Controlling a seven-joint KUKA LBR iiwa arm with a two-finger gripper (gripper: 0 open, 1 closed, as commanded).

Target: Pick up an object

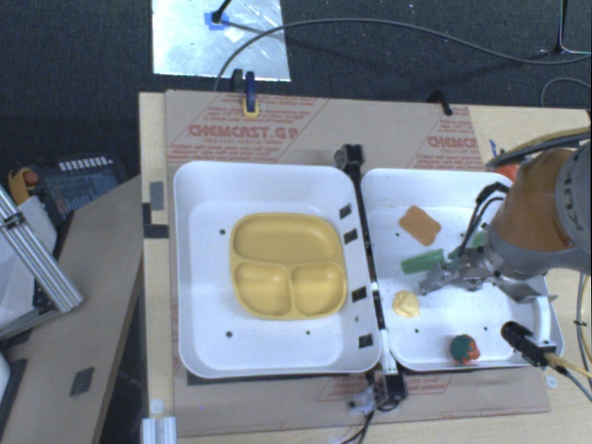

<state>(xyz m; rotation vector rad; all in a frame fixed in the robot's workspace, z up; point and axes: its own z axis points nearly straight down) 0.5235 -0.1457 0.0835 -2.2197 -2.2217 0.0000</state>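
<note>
Right now your gripper (pixel 433 281) hangs low in the right bin (pixel 388 248); you cannot tell how its fingers stand. Touching its tip on the far side lies a smooth green stick (pixel 422 263). Just nearer sits a pale yellow lump (pixel 405 303); an orange flat piece (pixel 420 225) and a red-green ball (pixel 463 347) lie apart, with bare floor between.

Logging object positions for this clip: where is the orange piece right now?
The orange piece lies in the right bin, toward its far side, just above the green piece and well clear of the yellow tray in the left bin.
</note>
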